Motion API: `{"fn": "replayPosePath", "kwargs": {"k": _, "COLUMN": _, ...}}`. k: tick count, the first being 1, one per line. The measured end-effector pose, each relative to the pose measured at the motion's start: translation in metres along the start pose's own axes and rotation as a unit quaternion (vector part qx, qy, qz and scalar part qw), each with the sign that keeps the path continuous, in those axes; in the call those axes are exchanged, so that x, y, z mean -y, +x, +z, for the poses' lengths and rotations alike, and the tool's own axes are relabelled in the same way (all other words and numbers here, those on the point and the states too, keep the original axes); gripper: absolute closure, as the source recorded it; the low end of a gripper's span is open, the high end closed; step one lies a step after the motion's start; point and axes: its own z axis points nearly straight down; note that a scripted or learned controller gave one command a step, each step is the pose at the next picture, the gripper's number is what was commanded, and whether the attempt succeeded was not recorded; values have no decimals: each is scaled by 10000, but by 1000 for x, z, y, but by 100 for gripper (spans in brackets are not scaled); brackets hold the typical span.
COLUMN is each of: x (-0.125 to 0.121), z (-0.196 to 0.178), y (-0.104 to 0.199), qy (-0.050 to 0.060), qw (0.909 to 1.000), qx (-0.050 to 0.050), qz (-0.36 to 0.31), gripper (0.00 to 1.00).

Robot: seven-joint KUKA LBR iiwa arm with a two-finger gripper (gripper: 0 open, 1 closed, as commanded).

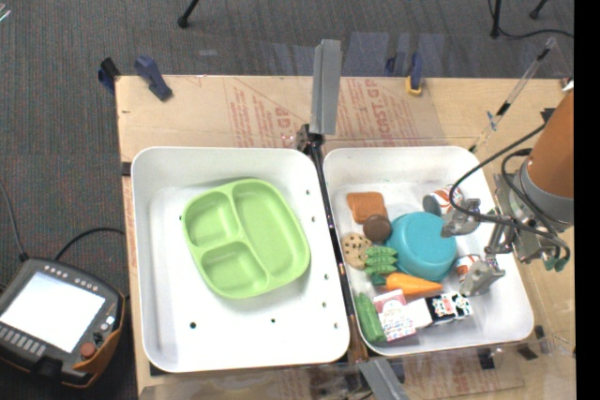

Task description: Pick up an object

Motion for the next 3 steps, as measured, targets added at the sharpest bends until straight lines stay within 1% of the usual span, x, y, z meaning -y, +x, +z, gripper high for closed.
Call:
{"fn": "replayPosePath", "kwargs": {"k": 1, "x": -61, "z": 116, "y": 24, "qy": 7, "qw": 9999, "qx": 9, "qz": 130, "gripper": 0}}
{"fn": "replayPosePath", "kwargs": {"k": 2, "x": -66, "z": 125, "y": -53, "qy": 17, "qw": 9993, "qx": 19, "qz": 376, "gripper": 0}}
{"fn": "replayPosePath", "kwargs": {"k": 3, "x": -72, "z": 126, "y": 2, "qy": 6, "qw": 9994, "qx": -11, "qz": 352, "gripper": 0}}
